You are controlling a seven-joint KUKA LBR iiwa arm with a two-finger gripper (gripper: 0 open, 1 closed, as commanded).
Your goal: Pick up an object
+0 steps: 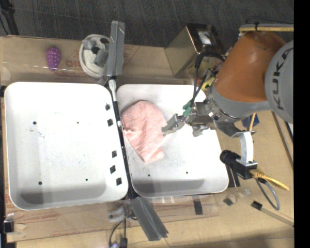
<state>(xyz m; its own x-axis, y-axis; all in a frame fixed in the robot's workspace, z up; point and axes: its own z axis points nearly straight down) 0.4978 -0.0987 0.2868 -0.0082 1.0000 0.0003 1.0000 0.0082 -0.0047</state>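
Note:
A pink folded cloth (144,128) lies in the right bin (196,174), against its left wall. My gripper (171,124) hangs over the right bin, just off the cloth's right edge, reaching in from the right under the grey and orange arm (248,71). Its grey tip points left toward the cloth, and I see nothing held in it.
The left bin (57,143) sits beside the right one, parted by a grey divider with black clips (115,138). Behind the bins lie a purple grape-like toy (53,57), a white cable coil (94,53) and a tan box (194,45). Cables and a black fitting (243,164) sit at the right.

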